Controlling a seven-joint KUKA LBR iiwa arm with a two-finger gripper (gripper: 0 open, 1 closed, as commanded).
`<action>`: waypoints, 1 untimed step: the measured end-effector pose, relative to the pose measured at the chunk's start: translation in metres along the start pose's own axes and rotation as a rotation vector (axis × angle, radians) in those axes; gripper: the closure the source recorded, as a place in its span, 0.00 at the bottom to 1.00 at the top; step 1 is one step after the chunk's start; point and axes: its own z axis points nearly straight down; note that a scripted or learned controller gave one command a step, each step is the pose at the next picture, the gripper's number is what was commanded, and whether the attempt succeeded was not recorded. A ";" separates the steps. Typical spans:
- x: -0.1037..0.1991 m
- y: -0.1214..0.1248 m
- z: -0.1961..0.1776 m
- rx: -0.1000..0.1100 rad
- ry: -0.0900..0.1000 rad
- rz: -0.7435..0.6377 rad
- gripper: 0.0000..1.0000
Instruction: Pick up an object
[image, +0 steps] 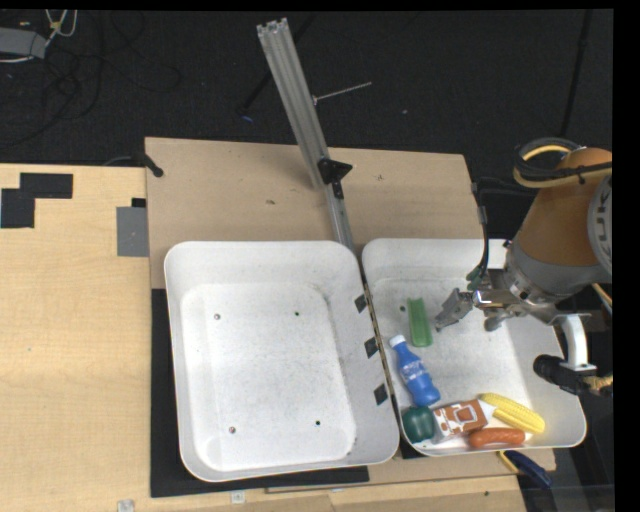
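At the far left lies the light wood tabletop (70, 330), marked with a few dark patches near its upper edge. Next comes the left bin (190, 270), a shallow white tray resting on a dark mat. A slanted metal rail (300, 110) rises from the seam between the two trays toward the top of the view.

The right bin (390, 260) sits just beside the left one, and all the objects lie in it. A green block (418, 323) lies upright near the middle of the tray. Below it a blue bottle (413, 370) with a white cap lies tilted, close to the tray's left wall. At the lower edge sit a dark green item (418, 424), a red-and-white package (460, 417), an orange-red sausage-like piece (496, 437) and a yellow corn cob (513, 412), clustered close together.

The tool (470, 306) hangs over the right tray, just right of the green block and apart from it. Its fingers look spread, with nothing between them. The grey arm (560, 240) with its orange band enters from the right.
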 end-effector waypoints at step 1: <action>-0.007 0.001 0.047 0.000 -0.001 0.001 0.00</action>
